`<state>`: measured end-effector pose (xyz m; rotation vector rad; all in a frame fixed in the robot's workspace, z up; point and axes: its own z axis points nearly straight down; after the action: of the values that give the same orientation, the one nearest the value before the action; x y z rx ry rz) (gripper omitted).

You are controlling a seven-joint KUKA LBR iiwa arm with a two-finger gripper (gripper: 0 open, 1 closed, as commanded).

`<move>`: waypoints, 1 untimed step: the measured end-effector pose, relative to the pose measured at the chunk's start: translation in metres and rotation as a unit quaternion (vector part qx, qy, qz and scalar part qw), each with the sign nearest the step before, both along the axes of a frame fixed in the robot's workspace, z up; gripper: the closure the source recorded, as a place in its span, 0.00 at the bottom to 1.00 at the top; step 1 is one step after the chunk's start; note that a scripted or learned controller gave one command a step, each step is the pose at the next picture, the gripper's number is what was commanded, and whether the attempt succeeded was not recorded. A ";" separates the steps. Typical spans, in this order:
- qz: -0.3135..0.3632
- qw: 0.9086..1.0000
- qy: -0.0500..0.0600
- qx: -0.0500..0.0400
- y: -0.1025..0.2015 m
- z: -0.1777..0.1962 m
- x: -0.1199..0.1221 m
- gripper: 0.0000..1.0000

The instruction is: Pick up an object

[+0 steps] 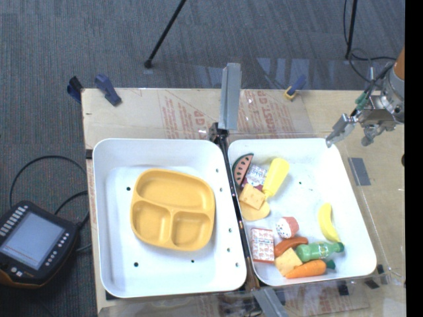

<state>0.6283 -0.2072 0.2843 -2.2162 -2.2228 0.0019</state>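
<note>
The right bin holds several toy foods: a watermelon slice, a yellow corn cob, a cheese wedge, a small red and white can, a banana, a red patterned box, a green bottle and a carrot. My gripper hangs above the bin's far right corner, outside the pile. Its fingers are spread open with nothing between them. It is well away from every item.
The left bin holds a yellow divided tray. A grey metal post stands behind the seam between the bins. Blue clamps sit at the bench's far left; a teach pendant lies on the floor.
</note>
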 end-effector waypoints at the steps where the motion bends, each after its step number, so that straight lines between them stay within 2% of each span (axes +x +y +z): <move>1: 0.068 0.998 0.005 0.003 -0.005 -0.116 -0.090 0.00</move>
<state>0.5384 -0.2123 0.1682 -2.0521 -2.3609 0.0074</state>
